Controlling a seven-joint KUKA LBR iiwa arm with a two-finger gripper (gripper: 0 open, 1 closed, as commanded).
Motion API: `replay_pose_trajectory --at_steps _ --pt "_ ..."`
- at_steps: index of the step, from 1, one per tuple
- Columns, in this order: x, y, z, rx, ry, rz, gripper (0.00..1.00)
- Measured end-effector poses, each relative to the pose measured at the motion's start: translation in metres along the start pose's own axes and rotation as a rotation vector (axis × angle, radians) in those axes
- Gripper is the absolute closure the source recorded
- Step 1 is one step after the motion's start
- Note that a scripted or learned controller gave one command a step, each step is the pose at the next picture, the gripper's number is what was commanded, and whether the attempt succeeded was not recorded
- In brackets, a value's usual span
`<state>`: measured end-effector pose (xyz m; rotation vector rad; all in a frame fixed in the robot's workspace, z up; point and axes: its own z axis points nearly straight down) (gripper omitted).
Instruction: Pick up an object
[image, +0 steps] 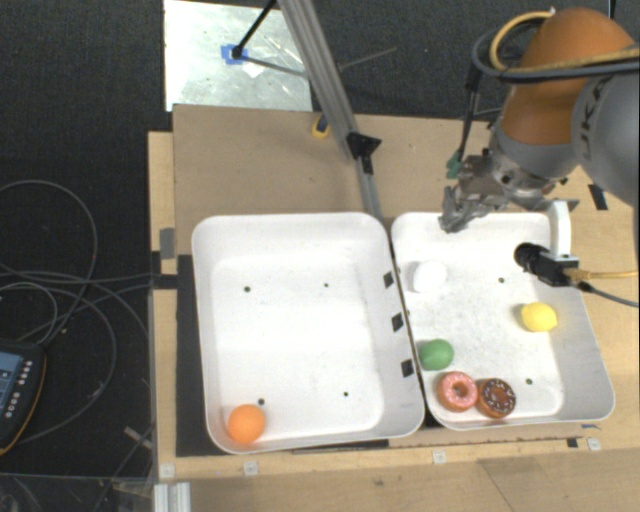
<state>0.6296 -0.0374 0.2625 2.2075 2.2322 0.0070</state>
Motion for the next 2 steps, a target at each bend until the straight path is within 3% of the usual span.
replay_pose_trajectory --at_steps 2 --pt "0.11 0.026 0.018 0.002 0.001 0.0 1.0"
